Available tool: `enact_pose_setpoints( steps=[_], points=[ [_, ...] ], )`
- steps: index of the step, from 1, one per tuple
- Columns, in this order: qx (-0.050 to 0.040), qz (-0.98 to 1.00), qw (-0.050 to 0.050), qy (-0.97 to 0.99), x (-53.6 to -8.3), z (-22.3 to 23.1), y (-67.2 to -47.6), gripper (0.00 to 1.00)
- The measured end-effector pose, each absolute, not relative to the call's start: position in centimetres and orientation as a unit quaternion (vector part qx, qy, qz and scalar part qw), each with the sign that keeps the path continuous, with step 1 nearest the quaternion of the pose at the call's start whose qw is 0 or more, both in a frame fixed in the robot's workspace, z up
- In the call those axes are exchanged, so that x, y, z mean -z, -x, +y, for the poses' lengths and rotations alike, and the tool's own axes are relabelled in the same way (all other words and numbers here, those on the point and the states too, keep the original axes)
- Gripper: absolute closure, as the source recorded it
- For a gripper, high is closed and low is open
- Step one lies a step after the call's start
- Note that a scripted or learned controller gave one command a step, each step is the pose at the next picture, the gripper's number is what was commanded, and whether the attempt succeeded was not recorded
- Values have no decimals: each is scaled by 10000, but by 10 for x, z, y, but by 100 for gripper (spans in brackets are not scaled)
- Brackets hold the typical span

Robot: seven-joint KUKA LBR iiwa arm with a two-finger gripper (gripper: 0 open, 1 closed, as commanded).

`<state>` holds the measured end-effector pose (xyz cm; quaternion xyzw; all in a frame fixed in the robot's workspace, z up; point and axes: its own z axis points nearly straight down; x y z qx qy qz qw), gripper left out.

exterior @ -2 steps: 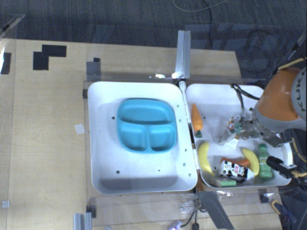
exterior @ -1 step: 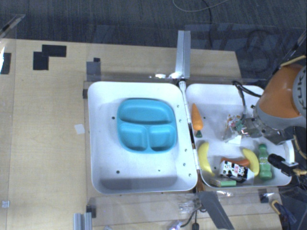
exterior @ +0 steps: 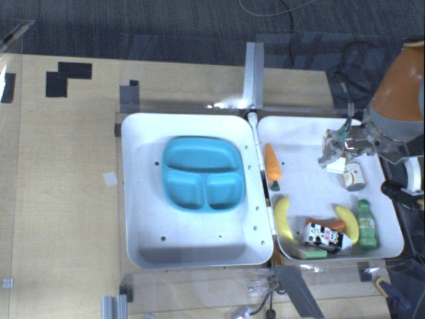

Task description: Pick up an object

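On wooden bench [exterior: 60, 198], two white bins [exterior: 143, 198].

You've got two bins side by side. Left bin [exterior: 139, 178] holds a tray [exterior: 201, 173], roughly centred. In the right bin [exterior: 299, 128]: carrot [exterior: 271, 163] by the left wall, banana [exterior: 283, 219] in front of it, box [exterior: 324, 235], second banana [exterior: 348, 220] and bottle [exterior: 365, 224] along the front. Gripper [exterior: 334, 149] is over the back right, carton [exterior: 352, 175] just beside it.

Arm [exterior: 402, 92] cut off by the right edge. Fingers too blurred to read. Small white carton [exterior: 353, 175] just below them, its label too small to tell.
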<state>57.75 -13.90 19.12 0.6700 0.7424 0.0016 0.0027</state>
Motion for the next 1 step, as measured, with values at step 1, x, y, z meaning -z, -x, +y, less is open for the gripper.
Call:
enact_pose_setpoints(
  steps=[1],
  points=[
    [-8,7665,26,-6422,-157,-170,-618,100]
  ],
)
